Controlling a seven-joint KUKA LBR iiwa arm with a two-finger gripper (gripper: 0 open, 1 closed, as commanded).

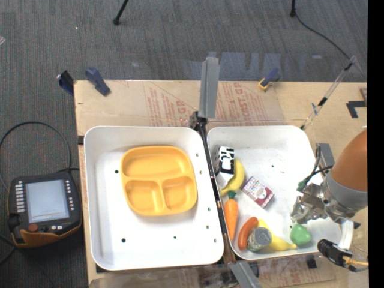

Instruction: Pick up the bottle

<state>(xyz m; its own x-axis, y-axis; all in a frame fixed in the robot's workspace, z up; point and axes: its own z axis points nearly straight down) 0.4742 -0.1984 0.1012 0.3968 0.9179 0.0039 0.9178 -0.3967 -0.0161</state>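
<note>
Small black-and-white bottle (225, 159) lies at left edge of right white bin (282, 134), touching yellow banana; long axis roughly toward view top. Gripper (306, 212) at bin's right side above green pepper (301, 234), well apart; bottle lies leftward, slightly up-view. Cannot tell gripper's opening; nothing seen held
</note>
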